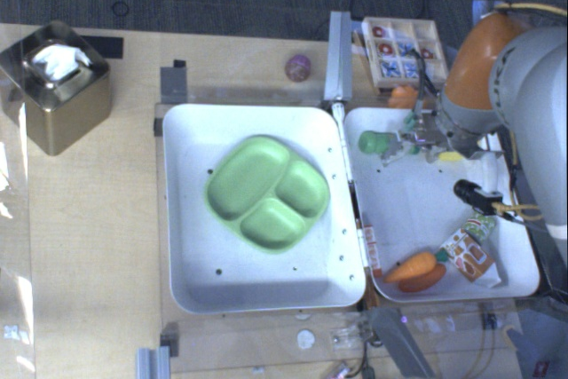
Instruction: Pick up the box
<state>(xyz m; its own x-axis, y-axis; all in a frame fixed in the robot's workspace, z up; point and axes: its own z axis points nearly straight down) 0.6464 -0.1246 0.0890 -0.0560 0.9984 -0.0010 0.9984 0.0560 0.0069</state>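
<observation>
In the near right corner of the right bin [417, 213] lies the box [469, 253], a small printed carton on its side, skewed to the bin walls and close against the right one. A carrot [417, 269] lies just beside it on the left, its leafy end nearly touching the carton. The gripper [415, 138] hangs over the bin's far half, well apart from the box and next to a green toy [374, 141], with a small yellow piece [451, 157] at its other side. Whether it is open or closed cannot be told from here, and nothing shows in its grasp. The step in hand looks to be the approach, hardly begun. To do it well, the arm should cross toward the near right corner before it descends. The wrist should turn so the grip spans the carton's narrow width, not its length. It should come down over the box's middle, keeping off the bin wall and off the carrot so that neither is caught. The left bin [191, 191] holds a green divided plate [266, 191], and on the desk [89, 235] beyond the bins a flat printed pack [399, 49] should be left alone.
</observation>
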